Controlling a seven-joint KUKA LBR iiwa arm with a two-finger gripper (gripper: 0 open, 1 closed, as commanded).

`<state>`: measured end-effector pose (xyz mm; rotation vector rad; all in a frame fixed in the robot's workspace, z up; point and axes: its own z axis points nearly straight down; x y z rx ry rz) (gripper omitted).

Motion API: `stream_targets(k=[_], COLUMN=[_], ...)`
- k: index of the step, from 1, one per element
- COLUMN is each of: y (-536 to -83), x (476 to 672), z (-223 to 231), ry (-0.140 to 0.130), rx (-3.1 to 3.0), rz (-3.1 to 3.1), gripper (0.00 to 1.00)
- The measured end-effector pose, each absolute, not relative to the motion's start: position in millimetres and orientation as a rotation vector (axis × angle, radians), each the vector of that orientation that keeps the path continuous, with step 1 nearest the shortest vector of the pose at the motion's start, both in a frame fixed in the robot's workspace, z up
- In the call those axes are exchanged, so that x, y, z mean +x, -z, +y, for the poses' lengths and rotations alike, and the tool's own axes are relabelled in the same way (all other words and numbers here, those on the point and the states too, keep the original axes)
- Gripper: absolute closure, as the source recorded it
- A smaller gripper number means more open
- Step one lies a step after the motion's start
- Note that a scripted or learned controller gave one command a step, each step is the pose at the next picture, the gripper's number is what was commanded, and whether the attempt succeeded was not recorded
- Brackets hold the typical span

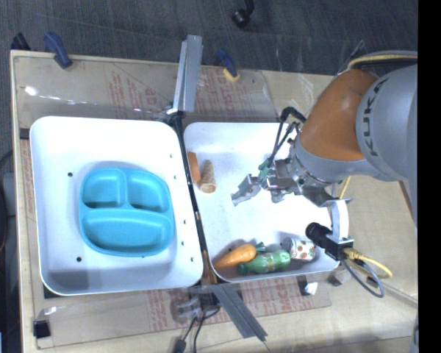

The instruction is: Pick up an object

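1. The gripper [247, 189] is hanging over the middle of the right bin [228, 142]. Its fingers are sitting a little apart, and nothing is sitting between them.
2. A carrot [235, 255], a green bottle [267, 261] and a small spotted thing [302, 251] are lying in a row along the bin's near edge.
3. A brown roll [206, 176] is lying near the bin's left wall.
4. A blue tray [126, 211] is sitting in the left bin [51, 149].
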<state>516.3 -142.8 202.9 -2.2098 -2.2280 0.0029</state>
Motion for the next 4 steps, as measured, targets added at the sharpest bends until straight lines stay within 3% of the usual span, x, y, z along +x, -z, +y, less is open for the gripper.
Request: stream_targets(k=[1, 2, 3, 4], y=[-91.9, -91.5, -106.8, -98.0], x=[481.3, 573.0, 507.6, 478.6], z=[-170.7, -210.2, -201.7, -209.5], ry=[0.001, -0.001, -0.002, 0.002], rx=[-2.212, -2.213, -2.211, -2.211], rz=[-2.23, -2.227, -2.229, -2.234], gripper=[0.0, 0.0, 0.0, 0.0])
